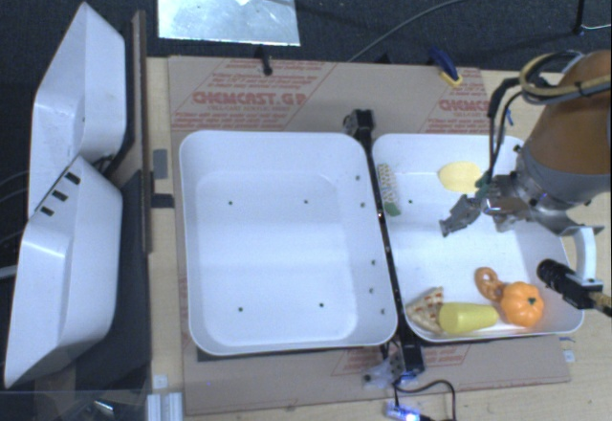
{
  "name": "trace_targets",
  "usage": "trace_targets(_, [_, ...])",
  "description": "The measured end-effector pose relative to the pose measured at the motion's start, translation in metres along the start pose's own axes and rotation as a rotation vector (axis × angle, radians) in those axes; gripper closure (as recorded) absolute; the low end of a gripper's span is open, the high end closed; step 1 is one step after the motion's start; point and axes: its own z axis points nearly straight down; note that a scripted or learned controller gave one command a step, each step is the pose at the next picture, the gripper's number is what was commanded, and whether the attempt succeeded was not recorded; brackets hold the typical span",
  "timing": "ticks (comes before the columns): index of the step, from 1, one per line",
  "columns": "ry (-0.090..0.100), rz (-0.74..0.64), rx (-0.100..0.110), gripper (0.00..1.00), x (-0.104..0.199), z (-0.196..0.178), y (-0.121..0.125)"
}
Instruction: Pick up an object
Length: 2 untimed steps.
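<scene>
In the left bin [277,237] no candidate for picking is seen, so attention is drawn to the right bin [416,256], where all the small items are gathered. Against its left wall, far side, a slim pale corn cob [387,188] is laid lengthwise; it is judged light and stiff, but awkward to grasp so close to the wall. At the near edge a flat tan wedge [426,306] is found touching a yellow-green cylindrical piece [467,317], which is judged to be light, smooth toy plastic, best taken across its short width. Just right of it a small brown pretzel [488,281] is seen beside an orange pumpkin [521,303], round and probably slippery, to be pinched across its middle. Toward the far side a flat yellow piece [460,174] is lying, too thin for an easy hold. Above the middle of this bin the gripper [457,217] is poised with its fingers spread apart and nothing between them, well apart from the near-edge cluster. The pumpkin or the cylinder is judged the most graspable target.
</scene>
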Motion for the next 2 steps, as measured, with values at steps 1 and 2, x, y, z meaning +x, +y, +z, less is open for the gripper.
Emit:
trace_targets(1, [0.000,0.000,0.002,0.00,0.002,0.077,0.028])
trace_targets(2, [-0.002,0.005,-0.005,0.00,-0.072,0.074,0.040])
